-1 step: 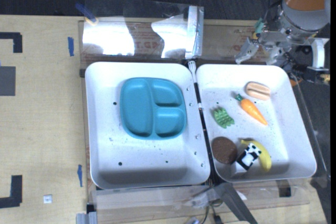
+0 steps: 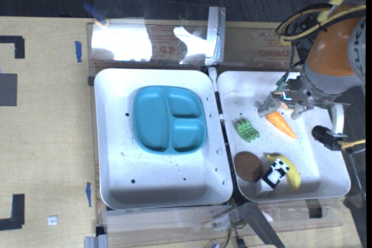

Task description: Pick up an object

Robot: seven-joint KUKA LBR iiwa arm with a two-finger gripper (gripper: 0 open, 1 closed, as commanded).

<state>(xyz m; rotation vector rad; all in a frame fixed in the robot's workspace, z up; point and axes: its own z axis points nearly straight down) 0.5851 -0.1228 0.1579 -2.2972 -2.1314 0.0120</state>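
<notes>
An orange carrot (image 2: 281, 124) lies slantwise in the right bin (image 2: 331, 174), near its middle. My gripper (image 2: 283, 106) hangs over the carrot's upper left end, its two grey fingers spread to either side, open. Nothing is held between them. A green ridged piece (image 2: 248, 129) lies to the carrot's left. Along the bin's front are a brown round disc (image 2: 249, 166), a small black and white toy (image 2: 275, 173) and a yellow banana (image 2: 290, 171), the toy resting against the banana.
The left bin (image 2: 110, 142) holds a blue divided plate (image 2: 170, 119). A clear plastic sheet and a metal post (image 2: 215, 35) stand behind the bins. The arm's grey and orange body (image 2: 334, 58) and cables hang over the right bin's back right corner.
</notes>
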